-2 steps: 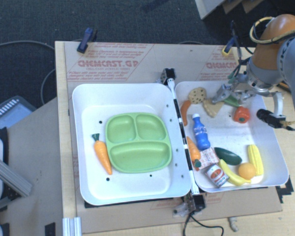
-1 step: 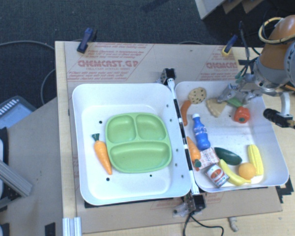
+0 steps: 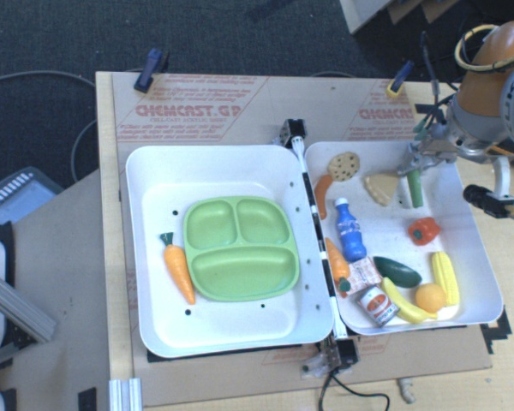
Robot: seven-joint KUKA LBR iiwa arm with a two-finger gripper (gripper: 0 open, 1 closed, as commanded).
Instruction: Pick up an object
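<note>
My gripper (image 3: 412,181) hangs low over the far right part of the right bin (image 3: 484,255). A green-and-white stick-shaped toy (image 3: 415,191) lies directly under its tip, and the wrist hides how they meet. Beside it lies a tan wedge (image 3: 379,188). A red tomato (image 3: 423,230) sits just in front of the gripper. Further forward are a blue bottle (image 3: 351,229), a dark green cucumber (image 3: 398,271), a corn cob (image 3: 445,276), a banana (image 3: 403,302), an orange fruit (image 3: 430,298) and a small can (image 3: 377,305).
The left bin (image 3: 146,229) holds a green divided plate (image 3: 240,248) and a carrot (image 3: 178,268). A cookie (image 3: 343,165), an orange-red sausage shape (image 3: 323,193) and a second carrot (image 3: 337,262) lie near the rim between the bins. Clamps sit at the bench's far edge.
</note>
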